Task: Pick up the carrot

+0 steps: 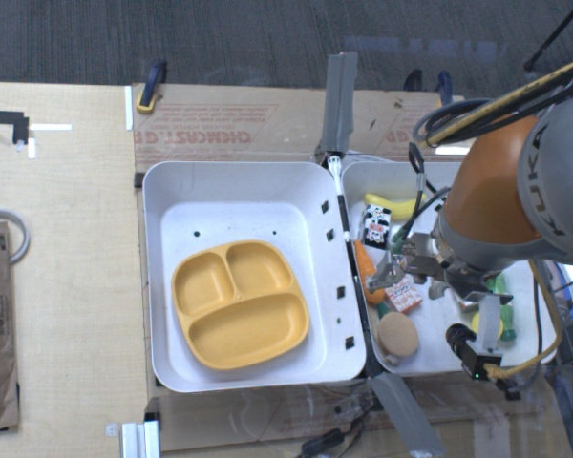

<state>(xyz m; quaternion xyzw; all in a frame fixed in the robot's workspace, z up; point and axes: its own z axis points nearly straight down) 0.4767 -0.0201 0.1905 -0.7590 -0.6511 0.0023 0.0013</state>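
Evidently, the end effector sat low in the right bin, just beside the carrot; open or clenched could not be told.

A yellow divided plate lies in a white bin; the carrot is orange.

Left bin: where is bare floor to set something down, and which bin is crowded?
In the left bin, bare floor runs along the back wall behind the yellow plate, with a strip down its right side. The right bin is crowded: carrot, banana, carton, round brown item, and the arm above.
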